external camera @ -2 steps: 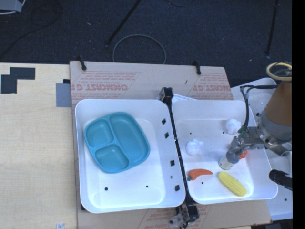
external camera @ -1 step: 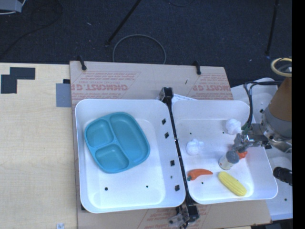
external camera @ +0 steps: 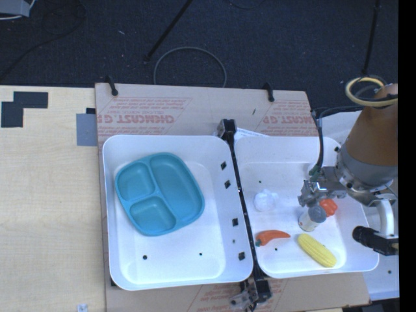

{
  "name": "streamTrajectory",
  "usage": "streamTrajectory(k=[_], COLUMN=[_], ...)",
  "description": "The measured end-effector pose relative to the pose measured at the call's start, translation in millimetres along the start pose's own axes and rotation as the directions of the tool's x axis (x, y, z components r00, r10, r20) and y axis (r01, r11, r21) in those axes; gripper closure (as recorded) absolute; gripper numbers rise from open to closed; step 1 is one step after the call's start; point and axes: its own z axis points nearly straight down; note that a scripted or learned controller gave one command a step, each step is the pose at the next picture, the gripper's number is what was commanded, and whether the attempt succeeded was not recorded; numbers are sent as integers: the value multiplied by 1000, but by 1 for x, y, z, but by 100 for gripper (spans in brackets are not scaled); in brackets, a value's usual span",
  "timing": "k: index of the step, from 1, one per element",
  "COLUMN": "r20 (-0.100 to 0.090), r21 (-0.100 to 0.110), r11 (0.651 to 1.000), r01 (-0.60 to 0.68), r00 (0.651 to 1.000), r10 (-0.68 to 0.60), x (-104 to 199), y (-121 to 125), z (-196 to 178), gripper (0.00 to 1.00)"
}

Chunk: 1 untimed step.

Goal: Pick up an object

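Corn cob (external camera: 317, 249) in right bin (external camera: 286, 155), hand (external camera: 312, 214) just above it

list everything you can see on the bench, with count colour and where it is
bins: 2, white, side by side on the bench
divided plate: 1, blue, three compartments, in the left bin
carrot: 1, orange with a green end, near front of the right bin
corn cob: 1, yellow, front of the right bin, right of the carrot
small white object: 1, white, middle of the right bin, too blurred to identify
small orange object: 1, orange-red, right bin, beside the gripper
cardboard sheet: 1, brown with red print, under the bins
arm: 1, grey with orange band, reaching in from the right
gripper: 1, metal, low over the right bin
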Motion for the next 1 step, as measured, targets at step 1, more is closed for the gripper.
streamTrajectory(k=[1], r20=[0], r21=[1], r11=[1000], r01=[0], r00=[1000], r10=[0], x=[50], y=[-1], z=[6], gripper=[100])
